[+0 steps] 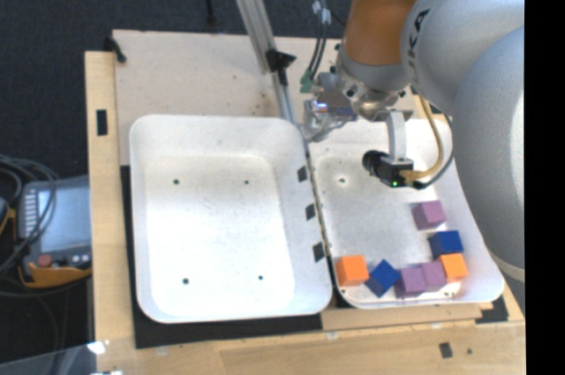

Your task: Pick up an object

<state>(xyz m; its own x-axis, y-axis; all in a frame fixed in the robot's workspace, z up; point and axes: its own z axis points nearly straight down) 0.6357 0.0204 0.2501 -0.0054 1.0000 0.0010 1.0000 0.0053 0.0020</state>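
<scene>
From the camera view above the desk [101, 188], the grey arm [468, 38] reaches in from the right, its orange band [384, 7] sitting above the far end of the right bin [353, 188]. The gripper [322, 119] hangs near that bin's far left corner, close to the divide with the left bin [212, 214]; its fingers are too small and cluttered by wrist hardware to read, so I cannot tell how far apart they stand, and nothing is visibly held between them. The candidate objects all lie well apart from the gripper, clustered along the near edge of the right bin: an orange block [352, 269], a blue block [384, 277] just beside it, purple blocks [422, 279], a second orange block [454, 266], another blue block [447, 243] and a lone purple block [429, 214]. The step in hand looks like the approach, with no grasp made yet. The next move probably calls for travelling toward the near edge, choosing one block with room around it, then descending squarely over it.
</scene>
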